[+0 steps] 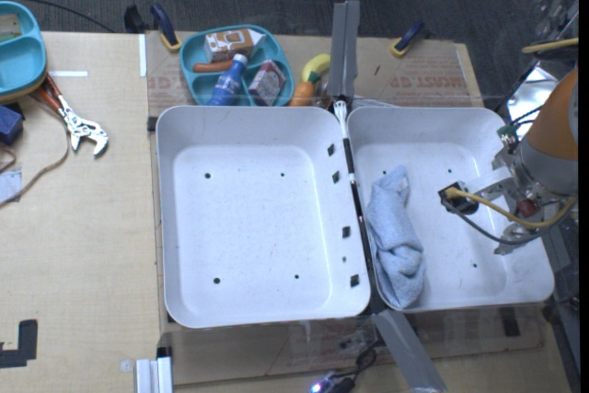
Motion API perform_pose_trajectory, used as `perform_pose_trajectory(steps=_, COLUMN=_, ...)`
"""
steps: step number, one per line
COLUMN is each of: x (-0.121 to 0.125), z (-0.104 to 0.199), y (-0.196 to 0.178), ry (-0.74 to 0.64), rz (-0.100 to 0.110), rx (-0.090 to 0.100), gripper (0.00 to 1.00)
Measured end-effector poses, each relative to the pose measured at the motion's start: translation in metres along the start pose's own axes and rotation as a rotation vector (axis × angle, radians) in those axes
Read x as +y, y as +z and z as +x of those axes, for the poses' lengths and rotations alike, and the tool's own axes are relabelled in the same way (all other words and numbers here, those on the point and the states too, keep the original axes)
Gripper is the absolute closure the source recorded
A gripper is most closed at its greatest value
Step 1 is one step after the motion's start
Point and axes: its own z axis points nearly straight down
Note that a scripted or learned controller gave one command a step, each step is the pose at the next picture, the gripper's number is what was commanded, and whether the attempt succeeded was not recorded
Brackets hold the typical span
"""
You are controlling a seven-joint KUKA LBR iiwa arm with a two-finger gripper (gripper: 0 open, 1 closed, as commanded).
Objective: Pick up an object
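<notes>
A crumpled pale blue-grey cloth (398, 239) lies in the right bin (433, 129), close to its left wall. My gripper (486, 218) hovers over the right half of that bin, to the right of the cloth and apart from it. It is open, with nothing between its fingers. A small dark piece (454, 197) on a yellow cord reaches left from the gripper towards the cloth. The arm's orange band (557, 129) sits above the bin's right wall.
The left bin (166, 198) adjoins the right one. Behind the bins stand a teal tray (195, 60) with several small items, a banana (316, 67) and a grey post (343, 41). A wrench (81, 129) lies on the bench at the left.
</notes>
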Motion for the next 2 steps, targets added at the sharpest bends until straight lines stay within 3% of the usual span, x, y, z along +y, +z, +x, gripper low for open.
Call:
perform_pose_trajectory(steps=1, x=0.041, z=0.013, y=-0.056, ry=0.030, rz=-0.002, rx=0.001, gripper=0.00)
perform_pose_trajectory(steps=2, x=0.019, z=0.034, y=0.050, ry=0.029, rz=-0.001, rx=0.002, gripper=0.00)
